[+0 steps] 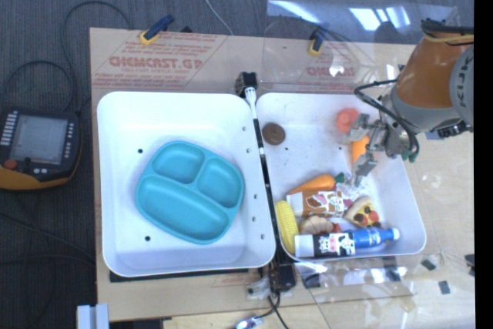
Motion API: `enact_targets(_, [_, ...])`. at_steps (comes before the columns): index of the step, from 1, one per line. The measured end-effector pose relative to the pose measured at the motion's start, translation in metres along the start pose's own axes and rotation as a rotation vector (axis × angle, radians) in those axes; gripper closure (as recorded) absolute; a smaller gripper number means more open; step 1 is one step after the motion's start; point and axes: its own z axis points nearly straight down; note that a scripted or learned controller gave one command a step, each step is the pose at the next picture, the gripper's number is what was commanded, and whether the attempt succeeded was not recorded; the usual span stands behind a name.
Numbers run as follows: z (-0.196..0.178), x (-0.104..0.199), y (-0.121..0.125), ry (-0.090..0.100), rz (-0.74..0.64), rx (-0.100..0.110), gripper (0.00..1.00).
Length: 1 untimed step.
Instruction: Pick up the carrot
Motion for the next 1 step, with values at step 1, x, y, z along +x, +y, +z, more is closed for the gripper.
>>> enact_targets(1, [-0.0147, -0.0051, 0.0000, -0.018, -0.004, 0.008, 1.00])
